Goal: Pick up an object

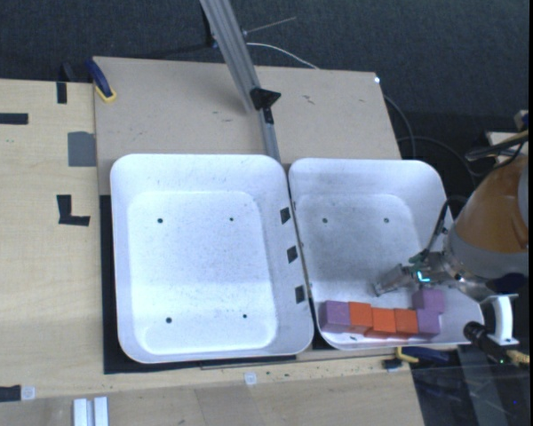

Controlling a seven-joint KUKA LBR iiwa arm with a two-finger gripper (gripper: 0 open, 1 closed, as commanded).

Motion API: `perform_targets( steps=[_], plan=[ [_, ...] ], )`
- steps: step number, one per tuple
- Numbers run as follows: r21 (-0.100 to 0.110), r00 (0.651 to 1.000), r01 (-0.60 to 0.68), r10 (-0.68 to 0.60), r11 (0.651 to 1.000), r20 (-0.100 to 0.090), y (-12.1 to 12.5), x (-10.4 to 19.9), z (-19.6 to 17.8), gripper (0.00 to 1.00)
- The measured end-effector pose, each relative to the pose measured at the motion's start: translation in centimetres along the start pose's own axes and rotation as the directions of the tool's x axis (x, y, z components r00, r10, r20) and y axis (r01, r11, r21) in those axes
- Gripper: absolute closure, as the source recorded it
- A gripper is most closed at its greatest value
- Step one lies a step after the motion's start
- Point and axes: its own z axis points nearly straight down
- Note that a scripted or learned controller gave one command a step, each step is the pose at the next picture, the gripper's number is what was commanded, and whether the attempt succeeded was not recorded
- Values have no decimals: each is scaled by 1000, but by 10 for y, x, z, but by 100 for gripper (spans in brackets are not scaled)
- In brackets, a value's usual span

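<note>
Your gripper sits low in the right bin, just above the row of purple and orange blocks; claw state cannot be told.

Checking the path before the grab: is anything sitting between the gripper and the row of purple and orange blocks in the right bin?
Nothing visible does. The gripper sits low in the right white bin, just above the row of purple and orange blocks along the near wall; only bare bin floor separates them.

Even, fairly bright overhead light, soft shadows, mild overall blur, no strong glare.
</note>
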Motion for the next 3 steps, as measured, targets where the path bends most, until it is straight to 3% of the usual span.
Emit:
perform_targets(
  steps=[3],
  plan=[
    [0,1000,0,0,1000,0,0,0,0,0]
  ],
)
